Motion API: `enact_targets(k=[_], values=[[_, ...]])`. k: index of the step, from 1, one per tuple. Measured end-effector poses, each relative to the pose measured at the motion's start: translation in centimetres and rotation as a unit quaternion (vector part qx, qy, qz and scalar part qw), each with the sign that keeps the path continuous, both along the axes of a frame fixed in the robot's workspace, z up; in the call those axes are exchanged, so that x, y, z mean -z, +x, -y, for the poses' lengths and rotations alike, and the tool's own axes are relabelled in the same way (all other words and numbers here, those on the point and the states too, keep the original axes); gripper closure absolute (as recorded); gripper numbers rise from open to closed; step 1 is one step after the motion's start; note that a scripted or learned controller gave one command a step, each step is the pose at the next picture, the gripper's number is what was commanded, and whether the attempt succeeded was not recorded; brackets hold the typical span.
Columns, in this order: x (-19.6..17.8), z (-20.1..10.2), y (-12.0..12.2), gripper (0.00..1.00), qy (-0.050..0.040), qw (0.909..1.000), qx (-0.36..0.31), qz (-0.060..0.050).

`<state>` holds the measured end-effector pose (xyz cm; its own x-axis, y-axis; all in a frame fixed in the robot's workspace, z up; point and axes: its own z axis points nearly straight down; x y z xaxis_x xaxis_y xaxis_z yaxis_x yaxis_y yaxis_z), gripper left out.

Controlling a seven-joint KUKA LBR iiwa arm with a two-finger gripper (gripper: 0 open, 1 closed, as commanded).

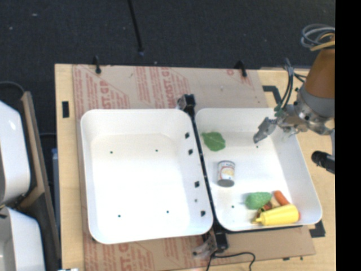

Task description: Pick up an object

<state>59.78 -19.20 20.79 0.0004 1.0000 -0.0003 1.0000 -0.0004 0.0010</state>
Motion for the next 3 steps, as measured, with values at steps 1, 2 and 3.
enact_targets(k=[1, 2, 3], values=[[7.9, -4.6, 4.8, 0.00, 0.0009, 1.0000, -0.002, -0.003], [10.9, -8.3, 6.4, 0.00, 0.0005, 1.0000, -0.001, -0.001], [9.6, -8.1, 6.5, 1.00, -0.0002, 1.0000, 0.000, 0.001]])
